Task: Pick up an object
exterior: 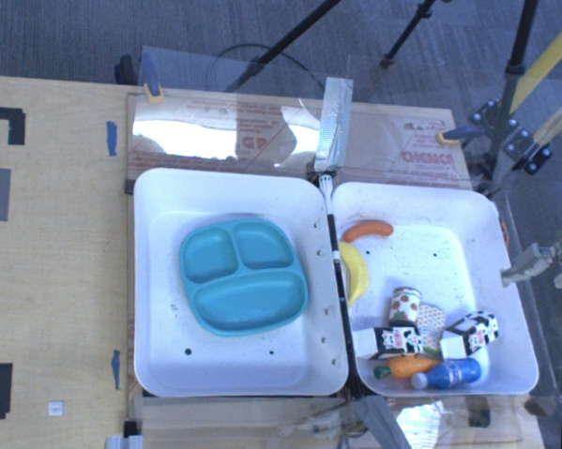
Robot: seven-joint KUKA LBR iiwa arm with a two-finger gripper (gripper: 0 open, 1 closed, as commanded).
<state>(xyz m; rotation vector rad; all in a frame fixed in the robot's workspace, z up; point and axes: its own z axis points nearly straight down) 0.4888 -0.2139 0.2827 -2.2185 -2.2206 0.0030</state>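
Note:
The right bin point(449, 239) holds several small objects. An orange sausage point(367, 230) lies near its far left corner, with a yellow banana point(355, 272) just below it against the left wall. A small spotted can point(405, 304) stands near the middle. Two black-and-white cow-patterned cartons point(400, 340) point(472, 332) lie in the front part beside a pale patterned piece point(432, 318). An orange carrot point(407, 366) and a blue bottle point(453, 373) lie along the front wall, touching each other.
The left bin point(157, 259) holds a teal divided plate point(244, 274). A clear panel with a taped metal strip point(334, 123) stands behind both bins. A grey metal piece point(532, 265) sticks in over the right bin's right rim. Tripod legs stand at the back.

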